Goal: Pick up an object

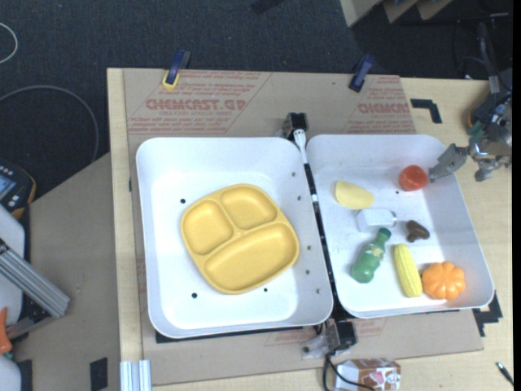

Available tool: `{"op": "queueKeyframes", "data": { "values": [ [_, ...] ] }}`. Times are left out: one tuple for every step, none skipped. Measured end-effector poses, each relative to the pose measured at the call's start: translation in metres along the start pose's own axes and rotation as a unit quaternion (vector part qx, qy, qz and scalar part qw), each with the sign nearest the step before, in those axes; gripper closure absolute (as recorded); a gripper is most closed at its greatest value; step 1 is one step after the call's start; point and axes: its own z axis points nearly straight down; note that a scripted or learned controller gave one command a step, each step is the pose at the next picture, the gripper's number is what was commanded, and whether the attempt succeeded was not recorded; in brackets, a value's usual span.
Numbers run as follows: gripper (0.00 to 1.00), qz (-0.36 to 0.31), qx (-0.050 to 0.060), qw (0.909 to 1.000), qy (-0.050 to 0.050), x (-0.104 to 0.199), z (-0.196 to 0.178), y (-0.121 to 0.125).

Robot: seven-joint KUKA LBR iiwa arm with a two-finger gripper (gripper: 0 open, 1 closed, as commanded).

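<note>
At the right bin's [468,210] far right rim, the gripper [453,158] is being held beside the tomato [413,177]; finger state cannot be told. Corn [407,270] is lying near-to-far.

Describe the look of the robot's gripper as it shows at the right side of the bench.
The gripper is a metallic grey assembly with dark fittings and thin cables bunched around its body. One flat, pale grey finger tapers toward the right bin. The picture is too blurred there to read markings.
</note>
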Motion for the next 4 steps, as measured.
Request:
{"op": "queueKeyframes", "data": {
  "values": [
    [1.00,-0.001,-0.002,1.0000,-0.001,0.000,-0.011,0.001],
    [1.00,-0.002,0.006,1.0000,0.003,0.047,0.121,0.011],
    [1.00,0.000,0.004,1.0000,0.002,0.075,0.149,-0.029],
    [1.00,0.001,0.000,1.0000,0.000,0.073,0.136,-0.026]
  ]
}}
